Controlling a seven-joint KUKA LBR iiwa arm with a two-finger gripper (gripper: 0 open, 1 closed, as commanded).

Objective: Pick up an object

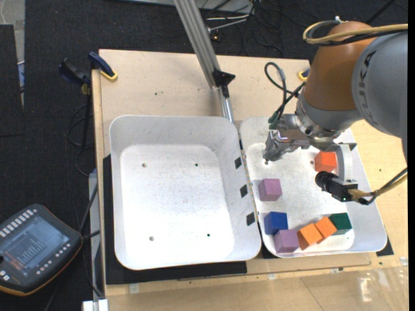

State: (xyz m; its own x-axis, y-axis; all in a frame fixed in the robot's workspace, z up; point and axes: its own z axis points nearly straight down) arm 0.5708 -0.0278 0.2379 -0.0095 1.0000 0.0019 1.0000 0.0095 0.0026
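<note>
The grey arm with its orange band reaches in over the shallow white right-hand bin [369,241], and the gripper [271,153] hangs low near that bin's upper left corner, nothing visible between its tips; whether it is spread or closed cannot be told from this angle. Nearest below it sits a small purple cube [270,188], alone on the bin floor, just apart from the gripper. Lower down lie a blue cube [275,222], a second purple block [286,240], an orange block [311,232] and a green block [340,223], crowded close together. Another orange block [326,161] sits by the wrist. The lone cube looks the easiest pick: probably light, rigid, with flat smooth sides that may slip under an off-centre pinch. Squeezing two opposite faces squarely, mid-height, seems best. The white left-hand bin [123,135] sits alongside on the counter [162,76].
</note>
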